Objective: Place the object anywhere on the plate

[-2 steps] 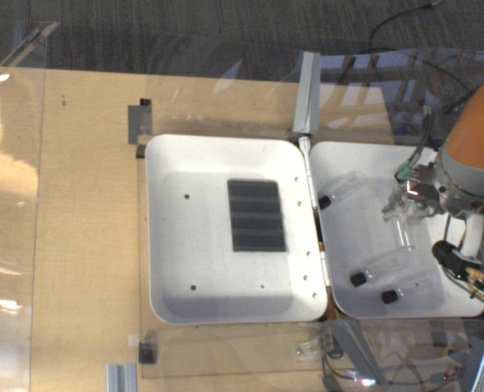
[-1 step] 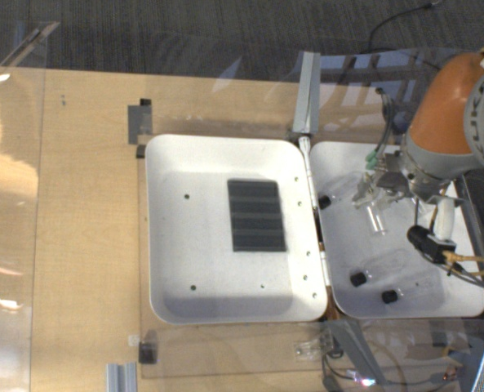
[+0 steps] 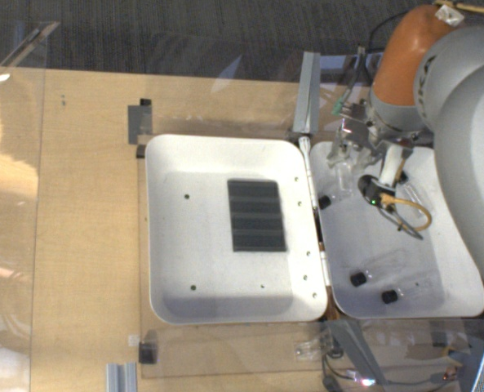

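**Plate carries nothing yet; the work lies ahead**

We see the dark ridged plate (image 3: 256,215) lying flat in the middle of the left bin (image 3: 168,219), with nothing on it. We judge the task not begun in any way that shows: no object is lifted, none is on its way across.

The hand (image 3: 345,155) hangs over the far end of the right bin (image 3: 437,276), near the wall shared with the left one. We cannot tell whether it is wide or narrow, and we see nothing held in it.

We take the object to be one of three small black pieces in the right bin. One (image 3: 324,202) lies just beside the shared wall, near the hand. The other two (image 3: 357,278) (image 3: 389,296) lie close together at the near end, well apart from it.

Left to do: grasp, lift, carry, release. In the way stand the two raised rims between the bins. The piece against the wall leaves little room. The counter (image 3: 78,219) around the bins holds only brackets.
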`<state>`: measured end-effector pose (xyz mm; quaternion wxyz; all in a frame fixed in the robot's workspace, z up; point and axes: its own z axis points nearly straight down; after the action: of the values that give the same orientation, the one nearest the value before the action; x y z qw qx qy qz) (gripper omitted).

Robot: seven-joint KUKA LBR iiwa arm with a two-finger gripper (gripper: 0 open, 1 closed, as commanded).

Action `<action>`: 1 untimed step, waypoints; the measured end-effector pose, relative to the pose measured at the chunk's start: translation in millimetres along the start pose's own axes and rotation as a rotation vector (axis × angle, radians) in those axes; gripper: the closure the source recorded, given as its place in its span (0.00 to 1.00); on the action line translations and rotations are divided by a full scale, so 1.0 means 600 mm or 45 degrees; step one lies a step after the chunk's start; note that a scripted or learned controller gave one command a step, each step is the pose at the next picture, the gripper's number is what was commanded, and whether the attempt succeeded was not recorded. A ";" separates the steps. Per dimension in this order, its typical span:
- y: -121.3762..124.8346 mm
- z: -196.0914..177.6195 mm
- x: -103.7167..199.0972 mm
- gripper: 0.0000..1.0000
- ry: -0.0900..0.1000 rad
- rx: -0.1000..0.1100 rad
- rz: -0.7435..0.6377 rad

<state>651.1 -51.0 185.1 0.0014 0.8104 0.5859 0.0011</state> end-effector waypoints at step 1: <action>0.007 -0.007 0.075 1.00 0.000 0.002 0.883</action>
<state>669.2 -9.5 189.5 0.0004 0.9613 0.2756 0.0012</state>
